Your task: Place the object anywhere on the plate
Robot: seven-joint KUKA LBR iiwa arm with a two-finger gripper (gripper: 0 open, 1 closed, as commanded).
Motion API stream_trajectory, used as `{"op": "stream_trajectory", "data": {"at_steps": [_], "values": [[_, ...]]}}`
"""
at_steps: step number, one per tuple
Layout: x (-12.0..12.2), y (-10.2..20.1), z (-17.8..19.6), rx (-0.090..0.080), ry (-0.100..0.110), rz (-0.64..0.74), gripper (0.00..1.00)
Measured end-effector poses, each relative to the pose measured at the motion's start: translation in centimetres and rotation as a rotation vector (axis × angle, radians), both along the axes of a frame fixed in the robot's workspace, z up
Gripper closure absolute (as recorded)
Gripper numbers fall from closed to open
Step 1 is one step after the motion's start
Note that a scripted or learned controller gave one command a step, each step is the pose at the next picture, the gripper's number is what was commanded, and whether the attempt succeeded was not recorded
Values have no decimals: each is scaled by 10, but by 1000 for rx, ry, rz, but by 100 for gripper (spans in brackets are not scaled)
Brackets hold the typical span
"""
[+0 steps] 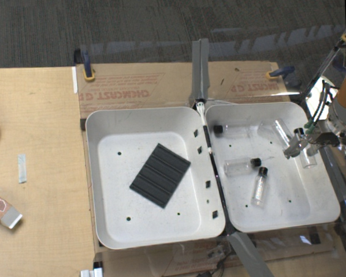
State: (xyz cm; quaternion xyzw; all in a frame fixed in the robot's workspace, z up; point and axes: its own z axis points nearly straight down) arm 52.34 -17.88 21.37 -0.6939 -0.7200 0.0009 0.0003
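- The surface (38, 113) carries two shallow white bins side by side: the left bin (103, 124) and the right bin (324, 205).
- A dark ribbed plate (160, 175) lies flat and turned at an angle near the middle of the left bin, with nothing on it.
- The right bin holds several small clear tubes. One tube with a black cap (259, 186) lies just right of the bin's centre, and a second capped tube (240, 167) lies close beside it.
- Another tube with a dark cap (233, 129) lies near the back wall, and a bare tube (280, 130) lies slanted further right.
- The gripper (296, 148) hangs over the right side of the right bin, near its right wall and close to the slanted tube.
- The jaws are too small and too cluttered by glare to read; I cannot tell how far apart they stand, or whether anything sits between them.
- My judgement is that the task is at the picking step, as no tube has reached the plate.
- The next move calls for a firm hold on one tube, a lift clear of the bin wall, and a carry across the divider (212, 167) to the plate.
- The tubes are round and smooth, so one may roll or slip.
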Motion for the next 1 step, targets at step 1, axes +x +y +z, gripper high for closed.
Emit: {"op": "stream_trajectory", "data": {"at_steps": [1], "values": [[63,36,61,-1,0,54,100]]}}
